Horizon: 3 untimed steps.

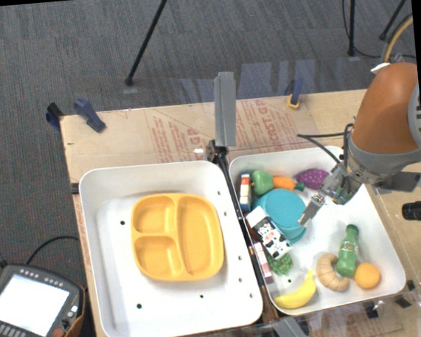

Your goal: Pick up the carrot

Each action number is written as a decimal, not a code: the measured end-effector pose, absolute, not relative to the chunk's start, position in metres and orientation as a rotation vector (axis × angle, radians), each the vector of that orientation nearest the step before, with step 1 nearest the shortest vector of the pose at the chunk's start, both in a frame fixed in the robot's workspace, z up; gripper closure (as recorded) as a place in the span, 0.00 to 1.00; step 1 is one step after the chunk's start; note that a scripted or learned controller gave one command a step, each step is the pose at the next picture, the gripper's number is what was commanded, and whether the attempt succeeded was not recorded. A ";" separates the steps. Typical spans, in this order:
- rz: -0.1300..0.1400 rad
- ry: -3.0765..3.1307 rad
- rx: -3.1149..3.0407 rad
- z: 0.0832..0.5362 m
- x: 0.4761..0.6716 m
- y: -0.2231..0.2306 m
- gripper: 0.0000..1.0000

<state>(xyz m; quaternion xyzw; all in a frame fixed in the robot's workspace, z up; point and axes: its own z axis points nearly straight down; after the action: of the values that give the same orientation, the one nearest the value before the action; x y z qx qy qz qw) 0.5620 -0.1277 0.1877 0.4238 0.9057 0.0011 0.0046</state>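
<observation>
My gripper hangs over the middle of the right bin, fingers slightly spread, pinching nothing. The carrot sits near the bin's far edge, squeezed between a green pepper, purple grapes and the teal bowl. Nearer edge: milk carton, banana, croissant, green bottle, orange. The left bin holds a yellow divided plate.

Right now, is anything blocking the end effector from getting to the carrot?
Nothing sits between them. The end effector hangs over the teal bowl; the carrot lies just beyond it, with the green apple and purple grapes close on either side.
</observation>
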 end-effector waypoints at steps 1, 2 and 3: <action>-0.001 2.903 1.211 0.130 0.621 -0.101 0.00; -0.001 2.737 1.550 0.143 0.591 -0.103 0.00; 0.020 2.688 1.566 0.116 0.645 -0.116 0.00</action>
<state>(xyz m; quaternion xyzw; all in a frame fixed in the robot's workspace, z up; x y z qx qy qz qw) 0.6449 -0.1157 0.1156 0.5032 0.8640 0.0065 0.0152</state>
